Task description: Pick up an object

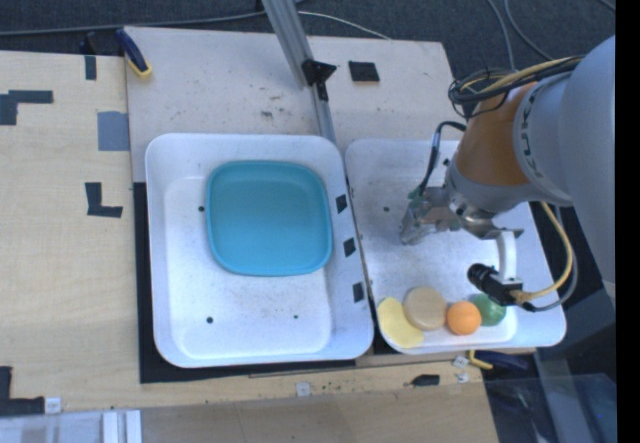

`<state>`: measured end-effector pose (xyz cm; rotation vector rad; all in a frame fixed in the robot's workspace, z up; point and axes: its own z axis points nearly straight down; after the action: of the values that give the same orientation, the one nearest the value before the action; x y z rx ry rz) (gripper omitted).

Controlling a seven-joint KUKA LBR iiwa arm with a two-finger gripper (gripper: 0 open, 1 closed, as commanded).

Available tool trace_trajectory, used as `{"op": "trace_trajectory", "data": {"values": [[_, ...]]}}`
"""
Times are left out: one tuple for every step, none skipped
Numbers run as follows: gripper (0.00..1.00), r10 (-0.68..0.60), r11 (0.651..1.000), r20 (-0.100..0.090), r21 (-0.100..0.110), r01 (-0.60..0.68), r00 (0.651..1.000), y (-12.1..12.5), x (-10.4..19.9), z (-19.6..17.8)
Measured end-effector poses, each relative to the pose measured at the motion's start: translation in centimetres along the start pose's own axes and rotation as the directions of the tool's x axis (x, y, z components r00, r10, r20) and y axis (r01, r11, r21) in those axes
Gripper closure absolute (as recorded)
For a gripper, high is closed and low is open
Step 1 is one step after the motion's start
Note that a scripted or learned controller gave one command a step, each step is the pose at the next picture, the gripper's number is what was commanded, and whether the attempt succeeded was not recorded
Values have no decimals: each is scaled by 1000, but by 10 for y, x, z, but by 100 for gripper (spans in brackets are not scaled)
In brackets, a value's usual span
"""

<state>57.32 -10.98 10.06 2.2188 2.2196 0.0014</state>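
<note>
**Nothing lifted yet**

The gripper (415, 223) hangs over the right bin (385, 171); whether it's parted, I can't tell, and nothing shows in it. The orange ball (462, 318) sits at that bin's near edge, beside a tan disc (424, 308). Grasping remains.

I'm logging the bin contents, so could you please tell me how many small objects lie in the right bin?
4, clustered along its near edge: a yellow piece, a tan disc, an orange ball, and a green object partly behind the ball. The arm may hide others.
</note>
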Motion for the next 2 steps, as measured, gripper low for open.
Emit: {"op": "trace_trajectory", "data": {"values": [[100, 0, 1000, -1, 0, 0, 1000, -3, -4, -44], [100, 0, 1000, -1, -2, 0, 1000, 1, -5, -106]]}}
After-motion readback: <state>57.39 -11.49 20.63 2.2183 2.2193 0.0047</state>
